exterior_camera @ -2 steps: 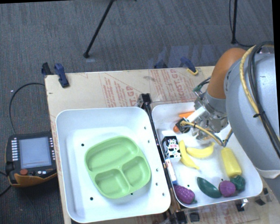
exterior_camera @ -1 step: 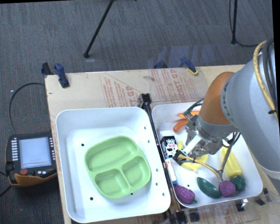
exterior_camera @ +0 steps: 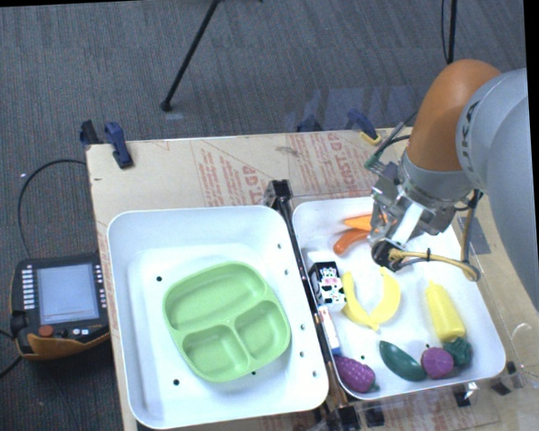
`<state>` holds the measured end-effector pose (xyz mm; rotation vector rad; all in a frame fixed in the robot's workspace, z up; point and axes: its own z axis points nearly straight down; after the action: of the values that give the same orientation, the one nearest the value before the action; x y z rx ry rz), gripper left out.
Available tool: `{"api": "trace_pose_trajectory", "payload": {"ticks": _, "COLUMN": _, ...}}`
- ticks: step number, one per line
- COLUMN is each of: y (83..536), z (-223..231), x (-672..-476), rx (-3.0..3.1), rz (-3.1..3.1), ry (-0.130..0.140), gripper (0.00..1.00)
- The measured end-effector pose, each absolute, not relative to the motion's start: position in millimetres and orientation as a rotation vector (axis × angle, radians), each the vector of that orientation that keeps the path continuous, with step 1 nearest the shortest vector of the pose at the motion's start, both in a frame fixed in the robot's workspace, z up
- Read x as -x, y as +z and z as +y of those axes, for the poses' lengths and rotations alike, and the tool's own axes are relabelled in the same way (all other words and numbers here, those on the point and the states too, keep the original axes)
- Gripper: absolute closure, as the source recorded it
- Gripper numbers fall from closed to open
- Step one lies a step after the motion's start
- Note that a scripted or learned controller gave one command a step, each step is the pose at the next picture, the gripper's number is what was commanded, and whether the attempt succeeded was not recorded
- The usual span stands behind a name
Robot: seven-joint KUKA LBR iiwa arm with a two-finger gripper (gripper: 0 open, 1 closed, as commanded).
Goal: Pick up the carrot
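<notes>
The carrot (exterior_camera: 349,241), orange and lying on its side, rests near the back left of the right bin (exterior_camera: 491,333). Another orange piece (exterior_camera: 357,221) lies just behind it. My gripper (exterior_camera: 383,235) hangs right over the carrot's right end and hides that part of it. Whether the gripper touches the carrot cannot be made out from above.
In the right bin lie a banana (exterior_camera: 375,300), a yellow corn cob (exterior_camera: 444,310), a dark green vegetable (exterior_camera: 401,360), purple grapes (exterior_camera: 355,373), a purple piece (exterior_camera: 437,362) and a cow-print box (exterior_camera: 326,284). The left bin (exterior_camera: 131,264) holds a green divided plate (exterior_camera: 226,322).
</notes>
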<state>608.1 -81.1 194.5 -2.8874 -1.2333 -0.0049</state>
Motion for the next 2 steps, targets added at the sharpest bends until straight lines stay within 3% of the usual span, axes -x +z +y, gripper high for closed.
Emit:
{"api": "trace_pose_trajectory", "payload": {"ticks": 1, "y": 86, "z": -96, "x": -572.9, "rx": 2.6, "rz": -1.752, "ry": 0.005, "gripper": 1.0}}
{"api": "trace_pose_trajectory", "payload": {"ticks": 2, "y": 223, "z": -107, "x": -596.5, "rx": 2.644, "rz": -1.708, "ry": -0.014, "gripper": 1.0}}
